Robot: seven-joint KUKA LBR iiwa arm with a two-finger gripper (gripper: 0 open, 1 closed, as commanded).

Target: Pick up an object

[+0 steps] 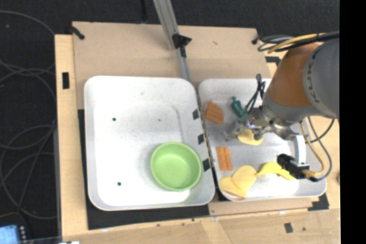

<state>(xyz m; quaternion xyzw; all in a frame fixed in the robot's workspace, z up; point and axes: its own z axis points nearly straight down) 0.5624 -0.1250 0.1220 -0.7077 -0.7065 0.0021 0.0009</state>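
Pale yellow piece [249, 138] lies directly under the jaws [247, 130].

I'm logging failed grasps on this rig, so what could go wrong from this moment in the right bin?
1. The pincer sits low over a small pale yellow piece; such a flat thing may slip out or never get gripped.
2. A green object and an orange block lie close by, so a descent might nudge them.
3. The wrist hides much of the spot, so success may be hard to judge.
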